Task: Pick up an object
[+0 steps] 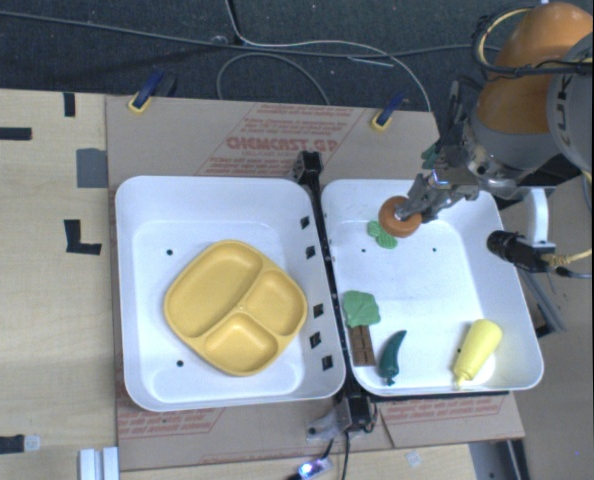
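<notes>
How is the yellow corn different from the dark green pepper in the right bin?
The yellow corn is pale yellow, while the dark green pepper is dark teal-green. The corn looks thicker and blunter; the pepper is slimmer, curved, tapering to a point. The corn lies near the bin's front right corner; the pepper sits further left, beside a brown piece. Both lie flat in the right bin, slanted much the same way, away from the pincer.

yellow divided plate, left bin

Both white bins look like smooth glossy plastic; the yellow divided plate looks matt; cardboard lies beneath.
</notes>
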`<control>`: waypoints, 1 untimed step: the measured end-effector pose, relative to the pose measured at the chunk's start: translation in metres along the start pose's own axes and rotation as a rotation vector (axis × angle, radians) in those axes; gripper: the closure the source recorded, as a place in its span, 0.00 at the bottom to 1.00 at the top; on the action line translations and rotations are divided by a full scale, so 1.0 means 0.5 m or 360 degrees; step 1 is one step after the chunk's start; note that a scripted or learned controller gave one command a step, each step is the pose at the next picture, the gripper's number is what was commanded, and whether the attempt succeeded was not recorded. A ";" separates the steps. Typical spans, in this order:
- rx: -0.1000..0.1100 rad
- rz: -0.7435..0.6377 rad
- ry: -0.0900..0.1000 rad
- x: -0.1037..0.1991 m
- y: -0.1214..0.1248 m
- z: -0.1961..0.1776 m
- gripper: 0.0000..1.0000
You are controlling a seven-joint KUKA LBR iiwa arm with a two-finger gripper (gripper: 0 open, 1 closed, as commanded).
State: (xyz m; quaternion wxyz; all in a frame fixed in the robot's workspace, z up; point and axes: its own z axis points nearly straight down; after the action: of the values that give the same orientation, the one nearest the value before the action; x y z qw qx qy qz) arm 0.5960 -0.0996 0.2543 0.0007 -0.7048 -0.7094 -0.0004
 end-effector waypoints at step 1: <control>0.0002 0.0000 -0.0001 0.110 0.031 0.013 1.00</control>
State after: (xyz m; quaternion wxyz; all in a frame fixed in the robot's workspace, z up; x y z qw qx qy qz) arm 0.6111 -0.0446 0.2480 0.0009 -0.7047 -0.7095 0.0001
